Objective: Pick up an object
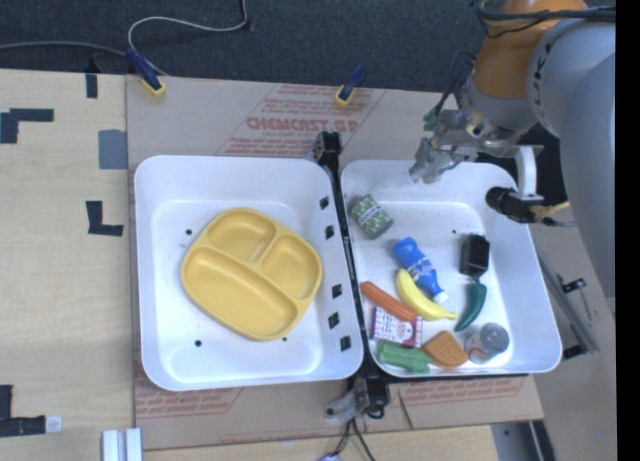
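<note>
My gripper (pixel 432 166) hangs over the back edge of the right bin (pixel 520 249), high above its contents, with nothing visible between its fingers. Below and left of it in that bin lie a green patterned cube (pixel 370 216), a blue bottle (pixel 416 262), a yellow banana (pixel 421 295), an orange carrot (pixel 387 300), a black block (pixel 474 254), a green pepper (pixel 472 305), a red-and-white carton (pixel 394 327), a green piece (pixel 403 357), an orange cookie-like piece (pixel 446 350) and a grey can (pixel 488 340).
The left bin (pixel 160 249) holds a yellow divided plate (pixel 252 271). A black divider clamp (pixel 328 146) sits between the bins. Cardboard lies under both bins, with blue-yellow clips (pixel 146 71) at its back edge.
</note>
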Robot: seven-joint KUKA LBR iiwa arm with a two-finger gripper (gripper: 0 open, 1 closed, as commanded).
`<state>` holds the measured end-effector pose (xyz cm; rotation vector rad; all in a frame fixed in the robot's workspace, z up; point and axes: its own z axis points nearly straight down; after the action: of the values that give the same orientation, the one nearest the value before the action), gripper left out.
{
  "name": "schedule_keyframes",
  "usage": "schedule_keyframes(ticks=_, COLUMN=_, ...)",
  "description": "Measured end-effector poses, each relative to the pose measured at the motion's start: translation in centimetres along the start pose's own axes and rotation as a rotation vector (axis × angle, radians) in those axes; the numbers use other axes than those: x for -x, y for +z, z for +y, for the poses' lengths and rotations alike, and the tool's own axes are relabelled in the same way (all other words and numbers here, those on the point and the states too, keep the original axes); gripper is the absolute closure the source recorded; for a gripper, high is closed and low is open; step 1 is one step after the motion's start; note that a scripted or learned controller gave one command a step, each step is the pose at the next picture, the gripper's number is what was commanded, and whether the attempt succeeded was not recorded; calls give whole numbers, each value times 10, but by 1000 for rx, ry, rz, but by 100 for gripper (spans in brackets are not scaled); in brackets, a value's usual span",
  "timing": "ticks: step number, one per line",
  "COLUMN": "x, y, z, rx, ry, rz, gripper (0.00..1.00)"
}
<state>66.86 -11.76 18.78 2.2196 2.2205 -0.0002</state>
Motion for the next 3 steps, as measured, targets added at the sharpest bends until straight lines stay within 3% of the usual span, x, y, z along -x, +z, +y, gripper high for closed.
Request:
schedule_keyframes(ticks=1, x=0, y=1, z=0, rx=-2, ry=0, rz=0, gripper=0)
schedule_keyframes(ticks=2, x=3, y=103, z=-5, rx=-1, ry=-1, rz=0, gripper=0)
schedule_keyframes(ticks=3, x=-19, y=103, z=-1, rx=-2, ry=-1, rz=1, gripper=0)
